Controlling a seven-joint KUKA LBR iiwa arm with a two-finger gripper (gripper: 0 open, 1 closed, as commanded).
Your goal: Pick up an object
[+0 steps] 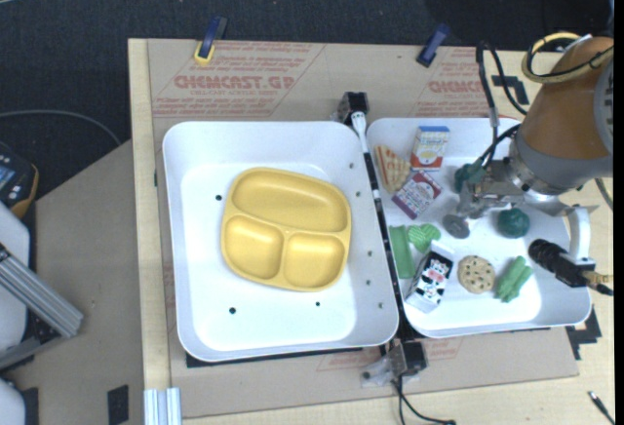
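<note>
My gripper [460, 214] hangs low over the middle of the right bin [487, 318], the arm reaching in from the right. Directly around it lie a purple and red packet [415, 194], a teal ball [513, 220] and a small teal piece [466, 177]. Nothing is visibly held. Nearer the front lie a cookie [475, 274], a black and white cow-patterned item [432, 279], a green leafy toy [410, 244] and another green toy [512, 279]. At the back are a small carton [431, 145] and a waffle-like piece [390, 166].
The left bin [195, 248] holds a yellow divided plate [286, 228]. A raised divider edge [373, 209] separates the two bins. Clamps [209, 40] hold the cardboard sheet at the back of the bench.
</note>
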